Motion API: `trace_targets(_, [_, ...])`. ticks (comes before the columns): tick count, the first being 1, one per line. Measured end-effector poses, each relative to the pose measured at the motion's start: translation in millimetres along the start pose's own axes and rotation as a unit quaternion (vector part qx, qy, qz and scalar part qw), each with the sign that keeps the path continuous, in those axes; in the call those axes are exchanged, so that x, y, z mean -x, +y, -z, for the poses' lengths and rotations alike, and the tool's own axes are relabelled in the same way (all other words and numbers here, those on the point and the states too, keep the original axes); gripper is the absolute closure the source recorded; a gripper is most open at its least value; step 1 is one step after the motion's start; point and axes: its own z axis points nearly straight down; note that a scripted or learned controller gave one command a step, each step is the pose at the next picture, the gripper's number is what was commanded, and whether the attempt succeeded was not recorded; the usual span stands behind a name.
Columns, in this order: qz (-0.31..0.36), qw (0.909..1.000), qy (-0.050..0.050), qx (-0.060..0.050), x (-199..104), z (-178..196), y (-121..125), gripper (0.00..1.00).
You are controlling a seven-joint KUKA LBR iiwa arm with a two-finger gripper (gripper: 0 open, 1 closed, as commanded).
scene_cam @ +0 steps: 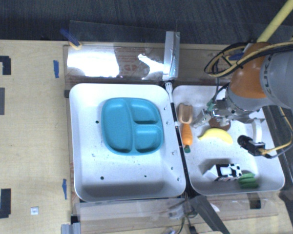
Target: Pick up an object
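A grey arm with an orange band reaches in from the right over the right-hand bin, its pincer lowered just above a yellow banana-shaped toy; whether the pincer is spread or pressed together cannot be told from this angle. Near it in the same bin lie a carrot along the left wall, a brown piece above it, and a black-and-white toy beside a green one. The left bin on the wooden surface holds a blue divided plate.
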Motion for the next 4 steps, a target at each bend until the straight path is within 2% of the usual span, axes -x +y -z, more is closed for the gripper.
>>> trace_targets(1, [0.053, 0.9986, 0.0, 0.0, 37.8, 0.2, -11.1, 0.0])
trace_targets(2, [0.234, 0.9721, -0.001, -0.001, 51.1, 0.0, -19.9, 0.0])
trace_targets(3, [0.059, 0.9983, 0.0, 0.001, 69.5, -0.7, -8.5, 0.0])
trace_targets(4, [0.058, 0.9983, -0.003, 0.005, 72.2, 12.4, -6.4, 1.0])
